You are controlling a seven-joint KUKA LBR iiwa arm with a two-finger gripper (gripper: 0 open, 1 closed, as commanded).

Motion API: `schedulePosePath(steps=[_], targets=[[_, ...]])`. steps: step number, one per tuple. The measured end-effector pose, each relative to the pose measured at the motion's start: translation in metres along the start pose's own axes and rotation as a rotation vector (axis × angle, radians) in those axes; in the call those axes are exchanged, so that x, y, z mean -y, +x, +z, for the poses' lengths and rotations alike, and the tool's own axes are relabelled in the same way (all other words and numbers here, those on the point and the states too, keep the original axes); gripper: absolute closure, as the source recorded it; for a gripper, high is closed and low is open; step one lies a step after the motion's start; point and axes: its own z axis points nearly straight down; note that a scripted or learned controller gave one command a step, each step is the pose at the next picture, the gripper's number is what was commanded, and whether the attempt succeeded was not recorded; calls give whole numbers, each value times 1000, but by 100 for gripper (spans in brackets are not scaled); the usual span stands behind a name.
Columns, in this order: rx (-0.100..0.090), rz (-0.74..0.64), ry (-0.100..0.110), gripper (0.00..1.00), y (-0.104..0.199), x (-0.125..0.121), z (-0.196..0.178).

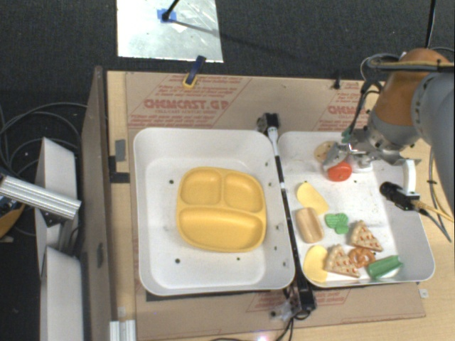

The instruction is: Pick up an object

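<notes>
claw [346, 155] down at twelve o'clock of right bin [419, 251], just above red tomato-like piece [339, 171]; width impossible to tell. yellow divided plate [217, 208] centred in left bin [153, 204]. pizza slices [352, 251] at five o'clock.

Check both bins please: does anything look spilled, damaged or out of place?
Nothing stands out. The yellow divided plate lies flat in the left bin; the toy food sits inside the right bin, none over the rim.
</notes>
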Motion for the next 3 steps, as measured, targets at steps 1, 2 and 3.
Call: schedulePosePath(steps=[1, 2, 3], targets=[[4, -1, -5, 100, -2, -3, -15], [3, -2, -3, 0, -2, -2, -14], [-5, 2, 15, 0, -9, 61, 8]])
